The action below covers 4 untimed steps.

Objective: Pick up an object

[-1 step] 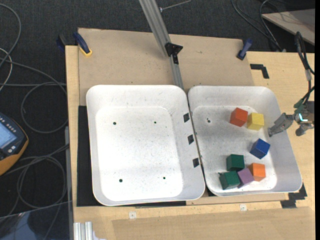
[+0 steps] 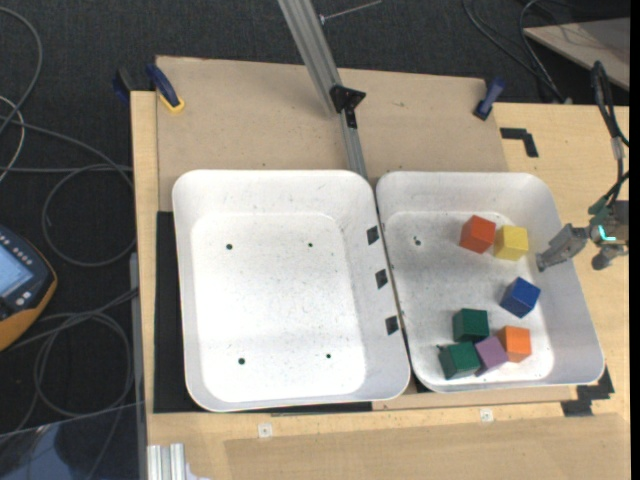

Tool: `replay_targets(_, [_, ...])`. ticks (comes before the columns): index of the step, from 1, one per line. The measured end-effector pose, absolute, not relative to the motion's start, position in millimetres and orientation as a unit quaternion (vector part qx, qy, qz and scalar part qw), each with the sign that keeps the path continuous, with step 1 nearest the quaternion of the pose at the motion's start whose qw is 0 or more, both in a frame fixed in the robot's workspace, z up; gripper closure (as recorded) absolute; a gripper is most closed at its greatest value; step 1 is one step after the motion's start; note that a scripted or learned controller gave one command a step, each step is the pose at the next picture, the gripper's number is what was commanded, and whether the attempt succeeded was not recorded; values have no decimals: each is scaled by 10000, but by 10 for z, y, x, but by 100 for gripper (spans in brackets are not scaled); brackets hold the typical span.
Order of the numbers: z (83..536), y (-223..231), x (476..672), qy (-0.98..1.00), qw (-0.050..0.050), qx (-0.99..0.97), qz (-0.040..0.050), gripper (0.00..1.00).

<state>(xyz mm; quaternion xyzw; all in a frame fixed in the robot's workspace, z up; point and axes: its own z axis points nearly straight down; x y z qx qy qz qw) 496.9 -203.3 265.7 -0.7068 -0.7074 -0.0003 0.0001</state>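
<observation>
Your tabletop (image 2: 250, 98) is pale wood, set on dark carpet strewn with black cables; a yellow-cased device (image 2: 18, 283) sits off its left side. Blue clamps (image 2: 165, 88) pin the board at the far left and far right corners, and a grey metal pole (image 2: 320, 63) slants down from the top to meet the seam between the two bins. The left bin (image 2: 200, 198) is white and speckled, with four small dark dots on its floor. The right bin (image 2: 400, 348) carries all the blocks: an orange block (image 2: 478, 234) touching a yellow block (image 2: 512, 241) near the far right wall, a blue block (image 2: 520, 296) alone toward the right wall, and a tight cluster at the near edge, namely a green block (image 2: 470, 324), a second green block (image 2: 459, 359), a purple block (image 2: 491, 352) and a small orange block (image 2: 516, 342). Open floor lies in the right bin's left half, around one dark dot. Your gripper (image 2: 580, 251) hangs just outside that bin's right rim, beside the yellow block but apart from it, fingers spread with nothing between them.
</observation>
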Motion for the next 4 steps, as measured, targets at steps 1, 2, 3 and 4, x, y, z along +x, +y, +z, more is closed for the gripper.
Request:
replay_targets(1, [2099, -2045, 4870, -7068, 30, -7074, 10, 0])
replay_targets(2, [1670, -2011, 4884, -7071, 30, -7071, 9, 0])
replay_targets(3, [1243, -1983, 4867, -7071, 31, -7071, 8, 0])
replay_targets(4, [1379, -1991, 4888, -7074, -8, -7068, -9, 100])
